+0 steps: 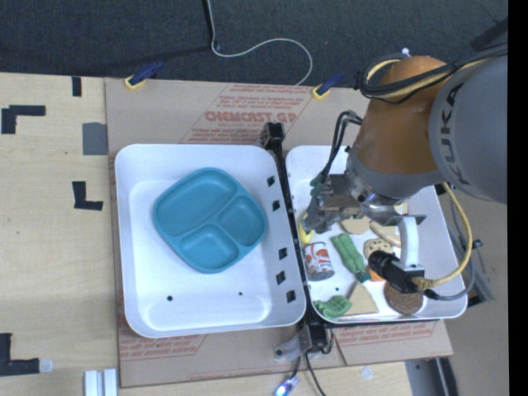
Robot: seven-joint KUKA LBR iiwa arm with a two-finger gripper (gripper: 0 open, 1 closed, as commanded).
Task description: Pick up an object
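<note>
Camera view shows the arm [429, 122] reaching in from 3 o'clock over the right bin [450, 304], its hand [326, 209] low at that bin's 9 o'clock edge; whether it grips anything cannot be told. A blue divided plate [210, 219] lies in the left bin [136, 221]. Small objects [346, 254] cluster toward the right bin's 6 o'clock side, just beside the hand.

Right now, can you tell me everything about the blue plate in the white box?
The blue plate looks like smooth plastic, with rounded corners and three sunken sections: one big, two smaller. It lies flat, right side up, turned at a slant, near the middle of the left white bin. Nothing sits in its sections. It touches just the bin floor.
</note>
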